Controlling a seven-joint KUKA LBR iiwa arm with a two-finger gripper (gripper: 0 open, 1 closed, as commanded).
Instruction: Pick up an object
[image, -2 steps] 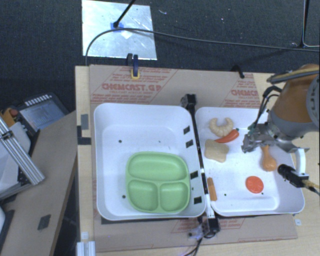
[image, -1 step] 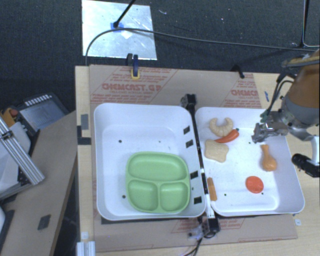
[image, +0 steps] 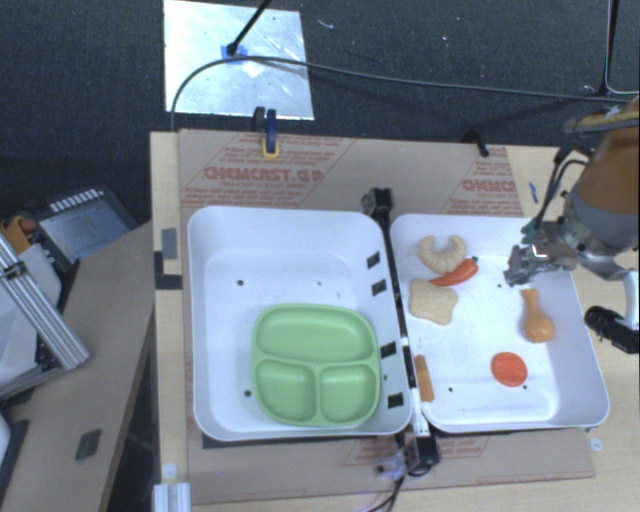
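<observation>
Camera view, looking down at a slant on the counter (image: 470, 165). Two shallow white plastic bins sit side by side on a sheet of printed cardboard. The left bin (image: 225, 270) holds a pale green three-compartment plate (image: 315, 363). The right bin (image: 570, 400) holds the loose objects: a beige curved pastry-shaped toy (image: 441, 251) near its far left corner, a red-orange chilli-shaped toy (image: 459, 272) touching the pastry's near side, a cream, roughly square bread-like piece (image: 433, 301) just beside the chilli, an orange drumstick-shaped toy (image: 536, 317) near the right wall, a flat red-orange disc (image: 509, 369) nearer the camera, and a small orange stick (image: 423, 379) by the divider between the bins.

The grey arm with its orange band enters from the right; its tool (image: 524, 264) hangs over the far right part of the right bin, just above the upper end of the drumstick toy. Whether the tool is spread or pressed together cannot be told at this size, and nothing is seen between its tips.

Step in hand, as judged: the approach, with no object lifted. The drumstick toy appears the likeliest target. The next move calls for lowering the tool astride the toy's narrow end, aligned across its long axis, then closing on it and lifting clear of the bin wall.
</observation>
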